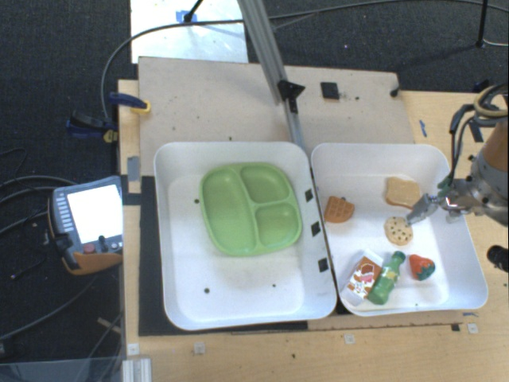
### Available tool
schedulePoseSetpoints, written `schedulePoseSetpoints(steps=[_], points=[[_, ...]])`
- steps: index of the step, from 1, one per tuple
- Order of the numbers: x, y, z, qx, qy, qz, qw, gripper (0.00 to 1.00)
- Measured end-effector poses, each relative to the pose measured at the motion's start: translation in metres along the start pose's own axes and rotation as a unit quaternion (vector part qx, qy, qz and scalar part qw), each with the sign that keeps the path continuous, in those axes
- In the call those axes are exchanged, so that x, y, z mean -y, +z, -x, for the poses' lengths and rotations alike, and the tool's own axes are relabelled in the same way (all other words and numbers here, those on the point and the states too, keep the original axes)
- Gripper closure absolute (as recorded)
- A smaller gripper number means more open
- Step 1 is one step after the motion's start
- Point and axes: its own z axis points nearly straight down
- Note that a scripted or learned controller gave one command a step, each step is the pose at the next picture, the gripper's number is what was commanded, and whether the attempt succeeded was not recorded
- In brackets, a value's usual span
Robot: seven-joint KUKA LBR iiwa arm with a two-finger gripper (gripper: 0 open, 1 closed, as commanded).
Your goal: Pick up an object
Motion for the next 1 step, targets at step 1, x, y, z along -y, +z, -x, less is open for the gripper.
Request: schedulePoseSetpoints(steps=[1], points=[[-0.0018, 0.0625, 0.0018, 0.000, 0.000, 0.000, 1.0000, 0.00]])
